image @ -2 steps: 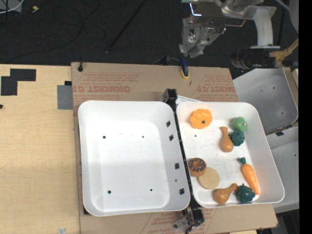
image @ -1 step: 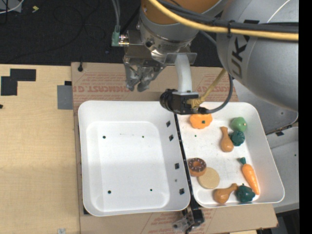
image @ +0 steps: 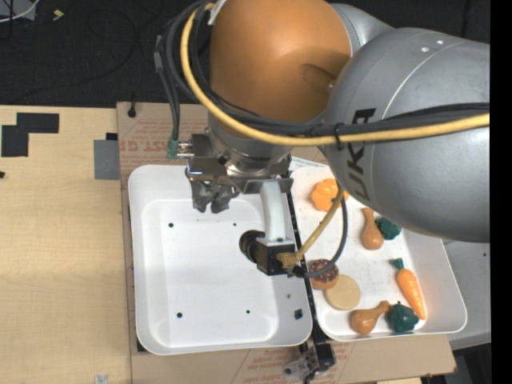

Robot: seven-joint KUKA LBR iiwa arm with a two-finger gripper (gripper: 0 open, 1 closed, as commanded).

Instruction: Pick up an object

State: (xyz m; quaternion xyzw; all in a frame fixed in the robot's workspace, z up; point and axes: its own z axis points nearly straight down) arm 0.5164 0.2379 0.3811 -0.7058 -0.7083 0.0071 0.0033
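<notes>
Arm (image: 360, 110) enters from the right of the frame and fills the upper middle, its orange band (image: 272, 46) uppermost. End effector (image: 212, 202) hangs over the upper part of the left bin (image: 160, 310), near that bin's upper rim. Its dark fingers point down and sit close together; nothing is visible between them. Whether they are fully closed I cannot tell from this angle.

A black, cylinder-like part (image: 260, 250) with a white bar sits over the left bin's right side, next to the divide between the bins; what it is cannot be made out.

Candidate objects all lie in the right bin (image: 456, 314), lower right of the frame: orange piece (image: 324, 192) at the top, tan pear shape (image: 371, 232) beside a teal piece (image: 390, 229), carrot (image: 410, 290), beige disc (image: 342, 292) touching a brown ring (image: 323, 271), second pear shape (image: 366, 318) beside another teal piece (image: 402, 318).

Tabletop (image: 56, 238) at left is light wood.
</notes>
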